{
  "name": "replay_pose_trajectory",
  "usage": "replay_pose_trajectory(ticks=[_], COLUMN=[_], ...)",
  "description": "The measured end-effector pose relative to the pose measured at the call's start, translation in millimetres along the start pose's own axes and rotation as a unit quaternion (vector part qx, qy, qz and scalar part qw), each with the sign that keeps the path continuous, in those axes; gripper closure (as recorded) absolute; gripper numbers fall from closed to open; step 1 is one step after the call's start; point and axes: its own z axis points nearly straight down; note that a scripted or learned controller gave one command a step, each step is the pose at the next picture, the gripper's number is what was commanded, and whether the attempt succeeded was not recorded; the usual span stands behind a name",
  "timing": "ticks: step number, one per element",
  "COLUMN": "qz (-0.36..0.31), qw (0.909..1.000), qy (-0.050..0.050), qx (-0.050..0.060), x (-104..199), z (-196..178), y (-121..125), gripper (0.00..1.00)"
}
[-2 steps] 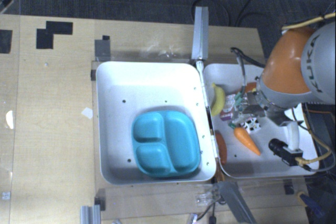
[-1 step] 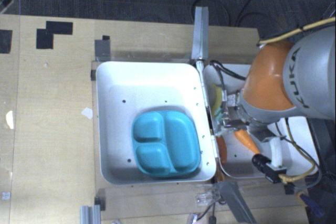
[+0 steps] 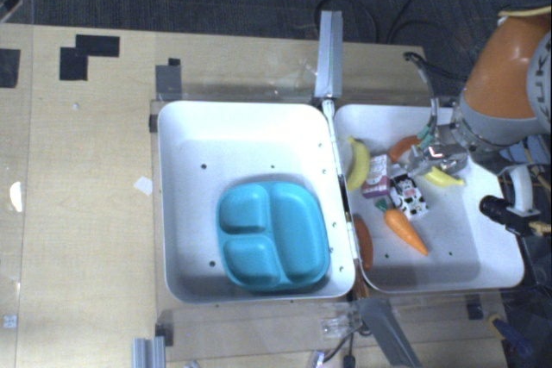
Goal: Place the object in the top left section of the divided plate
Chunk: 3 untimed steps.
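Reaching into right bin (image 3: 483,267); gripper (image 3: 424,158), grip state indiscernible, hovering beside banana (image 3: 358,164), carrot (image 3: 405,231); divided plate (image 3: 272,233) lying far left.

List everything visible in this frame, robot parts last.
Divided plate: one, blue, in the left bin.
Left bin: one, white.
Right bin: one, white.
Banana: one, yellow, upper left of the right bin.
Carrot: one, orange, middle of the right bin.
Sausage-like item: one, reddish brown, by the right bin's left wall.
Small yellow item: one, beside the gripper.
Patterned small items: cluster, mixed colours, too small to identify.
Arm: one, grey with orange.
Gripper: one, over the right bin.
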Motion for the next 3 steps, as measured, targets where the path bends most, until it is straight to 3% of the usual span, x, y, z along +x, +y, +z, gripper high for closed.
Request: replay_pose_trajectory(ticks=[1,2,3], qz=[-0.055,-0.102,-0.165], qw=[0.9985,0.9948,0.9863], qy=[-0.001,0.000,0.000], qx=[0.000,0.000,0.000], x=[-123,-112,-55], z=[9,13,6], y=[73,9,-53], gripper=[1.00,1.00,1.00])
